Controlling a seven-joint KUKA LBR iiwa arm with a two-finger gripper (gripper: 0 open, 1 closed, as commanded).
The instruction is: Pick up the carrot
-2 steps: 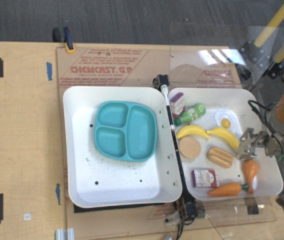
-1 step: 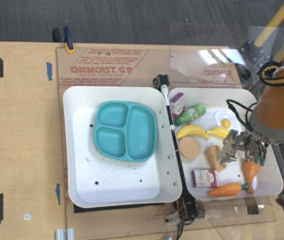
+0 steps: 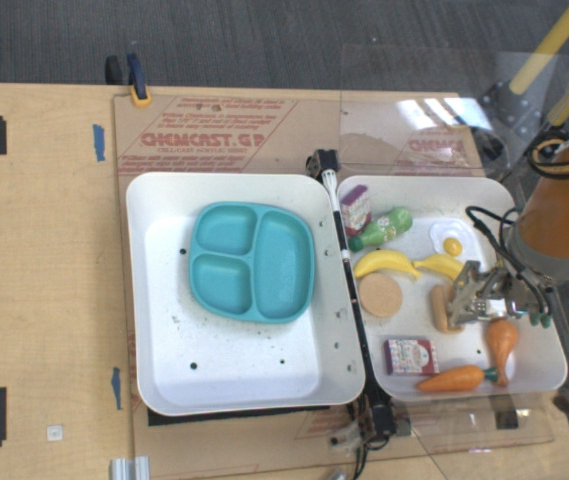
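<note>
Carrot (image 3: 452, 379) lies on its side near the front edge of the right bin (image 3: 549, 373), orange body pointing left and a small green stub at its right end, just beside a chicken drumstick (image 3: 502, 343) that stands over that end. To its upper left, just apart from it, sits a small red-and-white carton (image 3: 409, 355); between the carrot and the bin's front rim only a narrow strip of white floor shows, while a little bare floor lies to its left toward the corner. The gripper (image 3: 476, 298) hangs above the middle of the right bin, over a bread roll (image 3: 444, 306), well up from the carrot; whether its fingers are apart or together I cannot tell. Counted in the right bin: one carrot, one drumstick, one carton, two bananas (image 3: 385, 263) (image 3: 440, 266), one fried egg (image 3: 450, 238), one round cracker-coloured disc (image 3: 381, 295), one green bottle-shaped item (image 3: 384, 228), one small purple-and-white packet (image 3: 356, 208), and one roll. The left bin (image 3: 164, 368) holds one teal divided plate (image 3: 252, 262) with three compartments, with broad bare floor around it, widest toward the front.
</note>
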